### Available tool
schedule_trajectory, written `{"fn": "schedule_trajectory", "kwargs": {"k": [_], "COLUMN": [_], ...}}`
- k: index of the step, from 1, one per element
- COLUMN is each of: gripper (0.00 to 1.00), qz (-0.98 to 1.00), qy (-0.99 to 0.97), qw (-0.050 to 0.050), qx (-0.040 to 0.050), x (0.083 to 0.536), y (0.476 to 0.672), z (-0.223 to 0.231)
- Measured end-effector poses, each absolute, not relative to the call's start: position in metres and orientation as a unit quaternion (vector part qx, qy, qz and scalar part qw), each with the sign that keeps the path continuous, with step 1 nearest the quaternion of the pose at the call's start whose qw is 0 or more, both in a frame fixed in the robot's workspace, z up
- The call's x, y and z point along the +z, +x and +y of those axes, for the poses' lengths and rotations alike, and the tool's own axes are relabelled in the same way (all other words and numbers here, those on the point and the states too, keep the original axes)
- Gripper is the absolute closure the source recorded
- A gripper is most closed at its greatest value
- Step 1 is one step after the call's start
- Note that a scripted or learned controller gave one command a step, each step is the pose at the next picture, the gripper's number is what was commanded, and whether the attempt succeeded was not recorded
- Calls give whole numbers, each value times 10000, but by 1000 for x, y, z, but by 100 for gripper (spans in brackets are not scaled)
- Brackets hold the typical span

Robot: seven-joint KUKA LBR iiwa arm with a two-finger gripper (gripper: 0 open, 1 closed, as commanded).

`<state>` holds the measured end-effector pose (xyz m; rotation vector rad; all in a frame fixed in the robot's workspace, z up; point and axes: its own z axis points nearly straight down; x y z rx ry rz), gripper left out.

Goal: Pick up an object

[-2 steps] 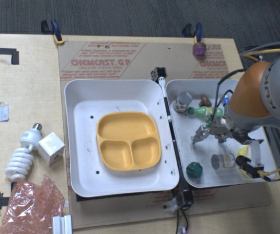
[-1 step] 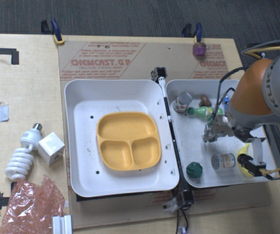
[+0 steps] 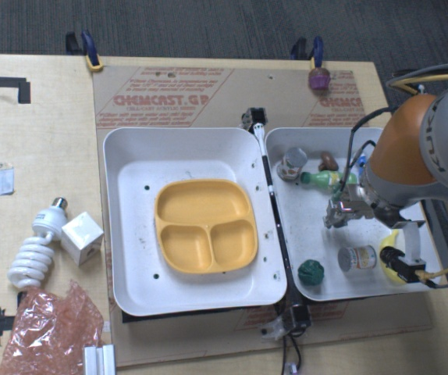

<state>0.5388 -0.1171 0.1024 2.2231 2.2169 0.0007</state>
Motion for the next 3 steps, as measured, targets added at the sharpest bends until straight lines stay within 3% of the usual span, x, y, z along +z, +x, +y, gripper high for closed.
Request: {"fn": "schedule_trajectory", "kwargs": {"k": [1,2,3], "gripper": [0,100,100], "qz": [7064,7056,7074], "qy": [7078,7086,7068], "qw": [0,13,6], "qx": [1,8,4], "x": [92,102,192], "y": [478,479,479], "z": [-94,-94,-3]}}
